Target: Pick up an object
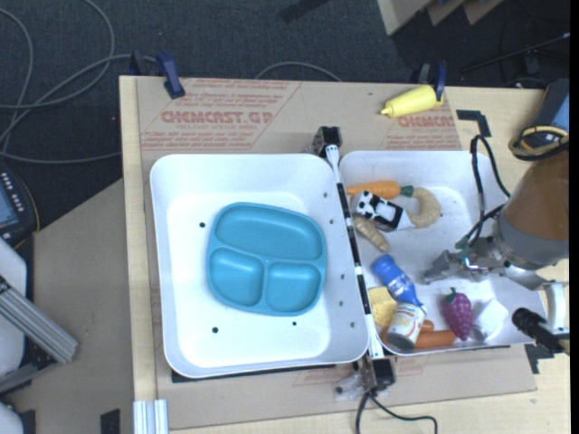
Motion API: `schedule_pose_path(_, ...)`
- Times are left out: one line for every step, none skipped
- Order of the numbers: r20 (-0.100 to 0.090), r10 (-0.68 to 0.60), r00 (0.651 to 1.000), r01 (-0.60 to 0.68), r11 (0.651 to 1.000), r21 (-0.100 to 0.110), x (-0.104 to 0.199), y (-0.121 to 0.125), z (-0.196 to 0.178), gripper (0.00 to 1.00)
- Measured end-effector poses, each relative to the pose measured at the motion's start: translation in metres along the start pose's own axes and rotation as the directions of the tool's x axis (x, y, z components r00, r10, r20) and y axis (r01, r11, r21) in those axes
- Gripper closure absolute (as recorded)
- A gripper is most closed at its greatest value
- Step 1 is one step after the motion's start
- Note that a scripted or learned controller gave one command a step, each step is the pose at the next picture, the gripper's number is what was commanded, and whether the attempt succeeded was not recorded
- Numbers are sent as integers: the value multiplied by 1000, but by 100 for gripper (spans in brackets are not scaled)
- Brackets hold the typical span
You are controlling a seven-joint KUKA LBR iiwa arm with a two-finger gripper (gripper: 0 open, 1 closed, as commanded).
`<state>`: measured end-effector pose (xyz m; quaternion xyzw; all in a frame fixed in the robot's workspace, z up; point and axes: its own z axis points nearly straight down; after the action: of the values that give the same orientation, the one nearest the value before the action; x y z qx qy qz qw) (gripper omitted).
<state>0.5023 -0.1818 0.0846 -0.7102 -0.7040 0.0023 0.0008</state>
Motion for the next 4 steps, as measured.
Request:
schedule_pose_path(-5,-7,1000,7,1000,-2,-36,-24,0,0)
schedule_pose_path(4,-17,1000,17,1000,-22,-15,73,-107,0)
schedule_pose_path(-7,-17,1000,17,1000,3,87,63,5,0)
schedule_pose_path(-3,-1,1000,1,1000,2,27,-19,0,0)
